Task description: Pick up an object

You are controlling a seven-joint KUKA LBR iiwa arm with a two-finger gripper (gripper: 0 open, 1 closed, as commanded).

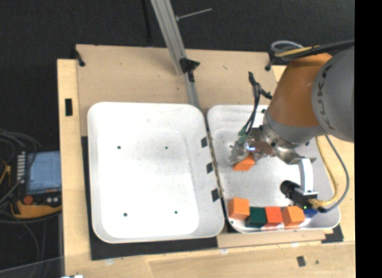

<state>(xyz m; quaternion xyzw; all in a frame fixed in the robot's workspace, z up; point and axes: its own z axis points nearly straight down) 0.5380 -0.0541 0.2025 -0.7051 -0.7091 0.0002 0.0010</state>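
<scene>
Starting at the left, I see the left bin (146, 169) with a bare white floor, so nothing there concerns the pick. Crossing the divide into the right bin (224, 121), I find the gripper (245, 151) low over the bin's left-middle part, close to the wall shared with the other bin. An orange block (243, 164) sits right at its tip, on the near side of it and touching or very nearly touching. The metal of the tool blurs into the block from up here, so I cannot tell whether the block is actually pinched or merely lying on the floor just under the tip. That is the relation I care about: the block lies almost straight below and a shade toward me from the tip, so by my reading any correction would be small and mostly vertical. The block looks squat, with no clear long axis, tilted a little. Further toward me along the near wall of the same bin lies a row of blocks: an orange cube (239, 207), a dark green block (257, 216), then a second orange block (274, 215) and a third orange block (292, 215), touching side by side. They are well apart from the tip. On the right, the arm (310, 101) with its orange band hangs over the bin's far right part.
</scene>
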